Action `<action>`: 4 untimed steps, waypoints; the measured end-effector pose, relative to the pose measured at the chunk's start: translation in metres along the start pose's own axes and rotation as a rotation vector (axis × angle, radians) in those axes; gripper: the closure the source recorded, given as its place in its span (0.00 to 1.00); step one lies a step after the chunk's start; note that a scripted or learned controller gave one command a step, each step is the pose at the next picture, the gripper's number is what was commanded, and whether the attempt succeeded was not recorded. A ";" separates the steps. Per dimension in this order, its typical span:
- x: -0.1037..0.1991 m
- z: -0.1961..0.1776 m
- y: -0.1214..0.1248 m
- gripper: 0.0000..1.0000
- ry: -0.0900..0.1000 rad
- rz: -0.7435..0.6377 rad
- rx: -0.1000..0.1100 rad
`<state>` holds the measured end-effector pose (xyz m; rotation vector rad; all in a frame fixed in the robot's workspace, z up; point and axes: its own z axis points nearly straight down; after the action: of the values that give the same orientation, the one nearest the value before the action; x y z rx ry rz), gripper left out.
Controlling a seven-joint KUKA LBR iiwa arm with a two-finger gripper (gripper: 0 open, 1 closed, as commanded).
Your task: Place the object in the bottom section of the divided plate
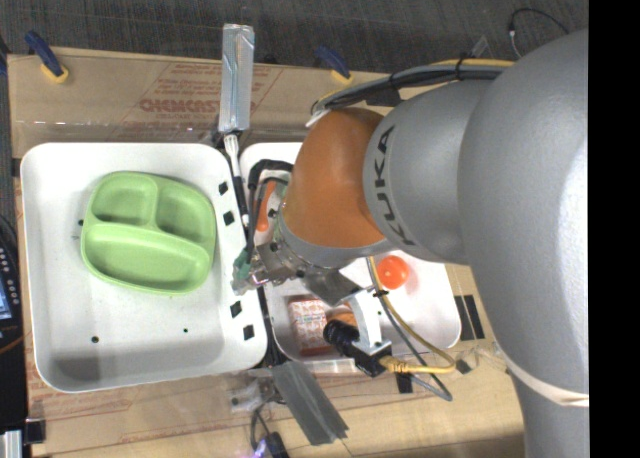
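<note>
A light green divided plate (150, 230) lies in the left white bin (60, 276), with two small sections toward the top and one long section at the bottom. The grey arm with its orange band (335, 181) hangs over the right bin (440, 316) and covers most of it. My gripper (262, 264) is low over the right bin's left side, close to the wall between the bins. An orange ball (392, 271) rests in the right bin, right of the wrist. A red and white packet (310, 318) lies near that bin's front edge. Something orange (262, 216) shows beside the wrist.
A cardboard sheet (150, 91) lies under and behind both bins. A silver bar (236, 76) stands at the back between them. Black clips sit along the dividing wall (240, 246). A yellow cable (420, 368) trails from the wrist at the front right.
</note>
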<state>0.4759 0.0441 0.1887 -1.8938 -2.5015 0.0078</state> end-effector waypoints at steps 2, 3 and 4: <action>-0.231 -0.036 -0.011 1.00 -0.001 0.117 -0.005; -0.099 0.000 0.011 1.00 0.003 0.259 -0.001; -0.136 -0.026 0.104 1.00 0.000 0.172 -0.004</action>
<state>0.6134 -0.0587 0.2141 -2.1032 -2.3320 0.0037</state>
